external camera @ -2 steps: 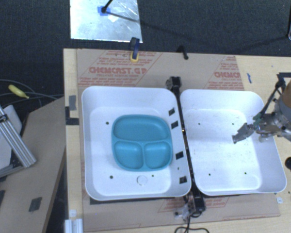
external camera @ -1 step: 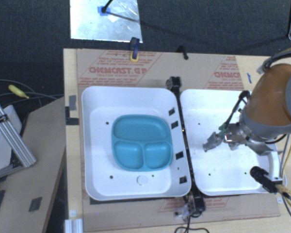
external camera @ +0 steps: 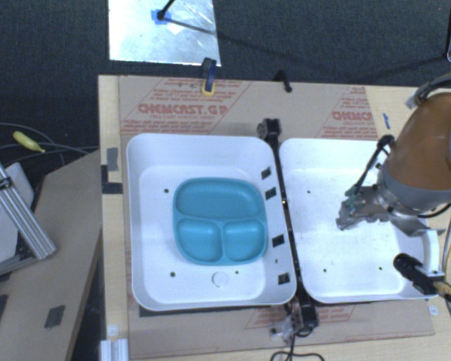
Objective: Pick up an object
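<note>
Arm's orange band [external camera: 434,138] uppermost; gripper [external camera: 351,218] below it in the right bin [external camera: 316,277] (finger spread indiscernible). Blue divided plate [external camera: 218,220] well leftward, untouched.

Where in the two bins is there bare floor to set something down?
Left bin: the blue divided plate fills the middle, leaving only a band along the walls. Right bin: its floor is bare from the central divider to the gripper, crowded at the right wall.

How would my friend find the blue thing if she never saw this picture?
Look at the two white bins side by side and choose the left bin. In its middle lies the blue tray, split into three compartments. It is the one coloured thing in the bins.
</note>
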{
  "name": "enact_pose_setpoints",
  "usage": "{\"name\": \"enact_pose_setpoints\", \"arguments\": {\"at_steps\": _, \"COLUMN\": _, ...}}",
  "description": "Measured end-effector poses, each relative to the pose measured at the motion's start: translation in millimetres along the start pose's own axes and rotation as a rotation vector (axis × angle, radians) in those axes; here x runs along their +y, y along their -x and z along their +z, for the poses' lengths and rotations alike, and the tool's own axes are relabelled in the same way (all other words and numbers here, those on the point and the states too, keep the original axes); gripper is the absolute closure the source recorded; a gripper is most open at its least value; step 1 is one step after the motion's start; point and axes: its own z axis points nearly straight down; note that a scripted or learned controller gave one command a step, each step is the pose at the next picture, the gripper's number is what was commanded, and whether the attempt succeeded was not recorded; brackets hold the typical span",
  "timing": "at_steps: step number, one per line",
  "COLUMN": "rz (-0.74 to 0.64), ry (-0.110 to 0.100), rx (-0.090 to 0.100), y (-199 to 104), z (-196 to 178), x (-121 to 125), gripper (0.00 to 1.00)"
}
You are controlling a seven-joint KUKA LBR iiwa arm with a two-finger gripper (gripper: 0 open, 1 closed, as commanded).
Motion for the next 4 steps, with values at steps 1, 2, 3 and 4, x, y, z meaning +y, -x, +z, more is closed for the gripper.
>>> {"name": "enact_pose_setpoints", "arguments": {"at_steps": 1, "rz": -0.008, "ry": 0.005, "rx": 0.002, "y": -71, "z": -111, "x": -10, "gripper": 1.00}}
{"name": "enact_pose_setpoints", "arguments": {"at_steps": 2, "rz": -0.004, "ry": -0.005, "rx": 0.002, "y": -111, "z": -93, "x": -10, "gripper": 1.00}}
{"name": "enact_pose_setpoints", "arguments": {"at_steps": 3, "rz": -0.007, "ry": 0.003, "rx": 0.004, "y": -209, "z": -167, "x": -9, "gripper": 1.00}}
{"name": "enact_pose_setpoints", "arguments": {"at_steps": 4, "rz": -0.005, "ry": -0.001, "rx": 0.002, "y": -205, "z": -174, "x": -9, "gripper": 1.00}}
